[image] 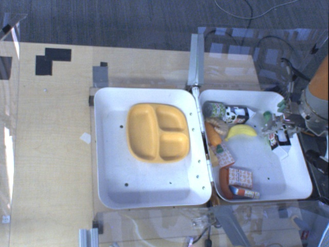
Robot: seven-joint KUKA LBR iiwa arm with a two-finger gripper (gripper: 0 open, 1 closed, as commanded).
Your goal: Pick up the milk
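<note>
The camera view looks down on two shallow white bins. The left white plastic bin (110,153) holds a yellow three-compartment plate (157,131). In the right white plastic bin (290,181), the small black-and-white cow-patterned milk carton (236,115) lies on its side near the far wall, just beside a yellow banana (241,132) and a green-labelled can (215,109). The grey arm's two-finger gripper (280,127) hangs low over the bin's right side, well apart from the milk; whether it grips anything cannot be told. A patterned red-and-white box (240,177) lies near the front.
</note>
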